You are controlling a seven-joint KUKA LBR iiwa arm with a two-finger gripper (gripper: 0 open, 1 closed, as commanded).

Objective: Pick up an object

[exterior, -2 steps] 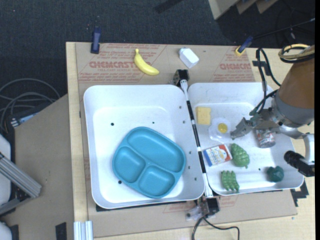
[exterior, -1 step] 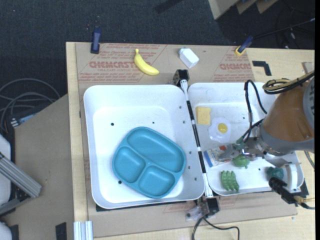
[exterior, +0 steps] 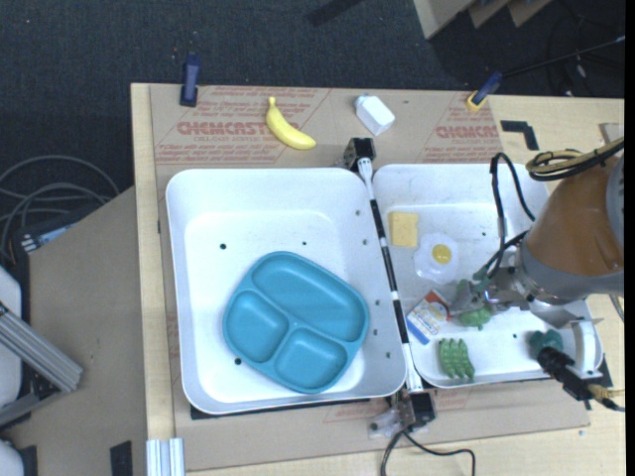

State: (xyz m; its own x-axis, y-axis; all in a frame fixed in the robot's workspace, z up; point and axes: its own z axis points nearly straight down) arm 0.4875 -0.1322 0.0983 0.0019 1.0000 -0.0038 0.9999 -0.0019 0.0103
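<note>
My gripper (exterior: 478, 294) hangs low over the middle of the right bin (exterior: 466, 188), at the end of the grey and orange arm (exterior: 575, 236) that reaches in from the right. A small green item (exterior: 476, 316) lies right beneath it, partly covered. To its left rests a small white, red and blue carton (exterior: 428, 318). A ribbed green piece (exterior: 455, 358) sits near the bin's front wall. A toy fried egg (exterior: 440, 256) and a yellow square (exterior: 404, 229) lie farther back. A teal item (exterior: 546, 343) shows under the arm at the right.
The left bin (exterior: 198, 206) holds a blue divided plate (exterior: 296, 320). On the bench behind the bins lie a banana (exterior: 288, 128) and a white block (exterior: 375, 115). Black cables (exterior: 511, 191) loop over the right bin's back corner.
</note>
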